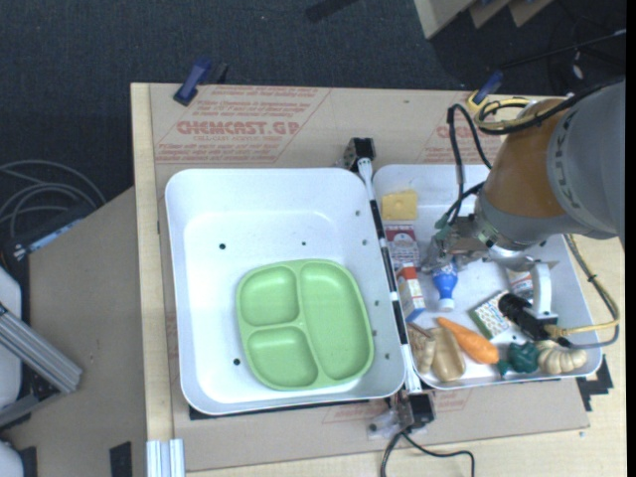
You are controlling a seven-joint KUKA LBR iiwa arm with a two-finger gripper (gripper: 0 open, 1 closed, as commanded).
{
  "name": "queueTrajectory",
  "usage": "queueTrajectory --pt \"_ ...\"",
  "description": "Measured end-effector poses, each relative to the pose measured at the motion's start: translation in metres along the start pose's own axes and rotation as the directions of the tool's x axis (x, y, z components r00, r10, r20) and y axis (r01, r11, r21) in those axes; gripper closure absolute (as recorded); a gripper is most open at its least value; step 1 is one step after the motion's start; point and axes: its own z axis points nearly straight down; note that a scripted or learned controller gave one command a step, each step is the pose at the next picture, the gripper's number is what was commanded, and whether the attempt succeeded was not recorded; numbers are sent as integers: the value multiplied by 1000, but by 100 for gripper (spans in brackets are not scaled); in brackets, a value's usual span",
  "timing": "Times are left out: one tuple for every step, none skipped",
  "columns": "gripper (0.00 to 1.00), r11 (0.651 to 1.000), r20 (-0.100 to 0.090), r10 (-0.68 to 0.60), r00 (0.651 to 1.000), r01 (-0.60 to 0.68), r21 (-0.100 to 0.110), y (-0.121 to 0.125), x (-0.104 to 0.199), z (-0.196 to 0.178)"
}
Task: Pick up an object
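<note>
In the right bin (pixel 437 175), toward its middle, the gripper (pixel 452 251) was hanging low, with the grey arm (pixel 581 157) and its orange band reaching in from the right side. Honestly I couldn't tell if the gripper was wide, narrow or holding anything, it was just a dark jumble from this angle.

Right below it was a small bottle with a blue cap (pixel 445 284), looking very close to the gripper, maybe touching, but I couldn't see it being gripped.

Other stuff in that same bin:
- a yellow block (pixel 400 205) up at the far end
- a red-and-white packet (pixel 399 242) along the left wall, with a little tube (pixel 407 288) just below it
- an orange carrot (pixel 467 340) lying at a slant near the front, touching a tan lumpy piece (pixel 444 358)
- a small green-and-white box (pixel 489 316) just beside the carrot
- a dark green thing (pixel 519 358) and a beige squash (pixel 562 358) in the front right corner

The left bin (pixel 199 207) just had a green divided plate (pixel 303 323) sitting flat toward its front. Both bins were side by side, touching, on the brown worktop (pixel 248 127).
</note>
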Motion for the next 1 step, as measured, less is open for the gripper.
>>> queueTrajectory --pt "100 1000 -1 -2 1000 2 -3 -4 55 -91"
